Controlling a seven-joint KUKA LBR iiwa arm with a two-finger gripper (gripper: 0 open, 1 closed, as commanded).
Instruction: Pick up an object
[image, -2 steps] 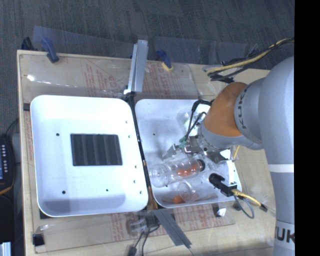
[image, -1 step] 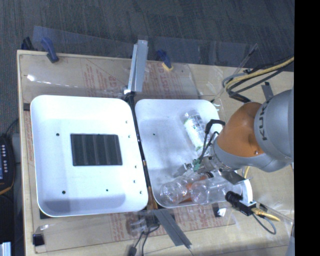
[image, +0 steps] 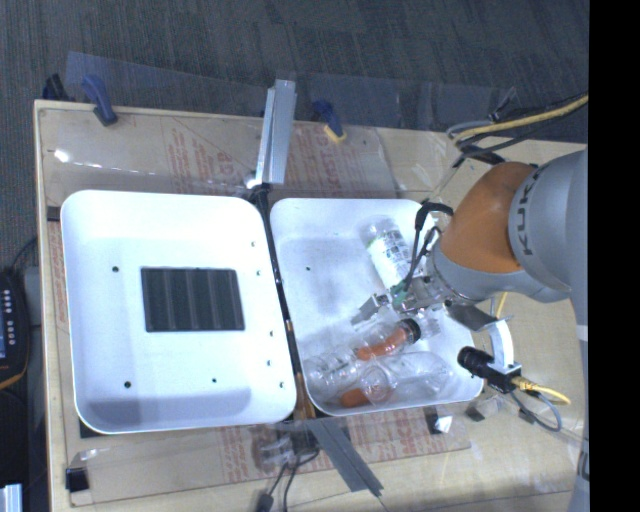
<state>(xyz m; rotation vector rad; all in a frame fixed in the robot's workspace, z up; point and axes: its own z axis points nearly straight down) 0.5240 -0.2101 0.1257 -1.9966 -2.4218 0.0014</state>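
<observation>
Reaching in from the right over the right-hand white bin (image: 300, 240), with the grey arm (image: 545, 235) and its orange band (image: 490, 225) above the bin's right rim. Claw (image: 400, 305) low inside that bin, at the middle-right, pointing toward the clutter; impossible to tell whether spread or closed, or whether gripping anything, since the metal parts blur into the objects beneath. Just under and touching or nearly touching the claw, a clear bottle with an orange-red cap or label (image: 385, 345), lying on its side. Above it, toward the bin's far wall, a white-labelled clear plastic bottle (image: 385, 250), tilted. Along the near wall, a heap of crumpled clear plastic bottles (image: 385, 378), with a small orange piece (image: 352, 397) at the bottom rim. To the left, touching side by side, the left white bin (image: 100, 250) holding a dark ribbed rectangular pad (image: 192, 299) flat at its centre. Both bins resting on the pale desk (image: 150, 150).
</observation>
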